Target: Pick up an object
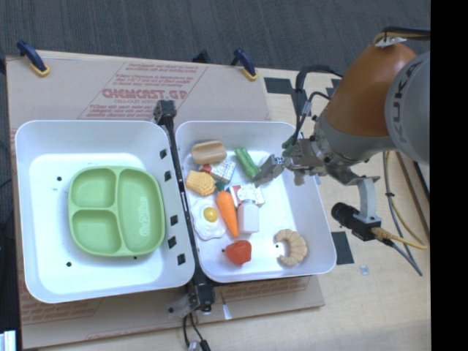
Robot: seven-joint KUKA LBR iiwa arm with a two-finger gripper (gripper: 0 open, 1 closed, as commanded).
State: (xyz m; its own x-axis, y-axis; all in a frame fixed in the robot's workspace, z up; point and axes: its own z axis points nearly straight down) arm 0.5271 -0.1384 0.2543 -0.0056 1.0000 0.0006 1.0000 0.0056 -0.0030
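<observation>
- I have the gripper [269,168] low over the right bin [311,229], reaching in from the right, tip just beside the green toy vegetable [246,162].
- I cannot tell from here how the pincer is set; the tip is small and dark against the clutter, and nothing visibly sits in it.
- Candidates are all in the right bin: a bread roll [208,152] at the far side, corn [199,183], a fried egg [208,219], a carrot [227,211], a white milk carton [248,212], a tomato [238,251] and a croissant [292,246] at the near side.
- My judgement: the green piece or the carton is closest, but they are crowded and touching neighbours, so I'd come straight down and straddle one item only.
- The croissant lies well apart from the pile; it looks the cleaner pick.
- Everything reads as smooth moulded plastic: the carrot tapers and may slip, the egg is too flat, the roll is rounded.
- The left bin [29,196] holds a pale green divided plate [117,210], glossy, with three compartments.
</observation>
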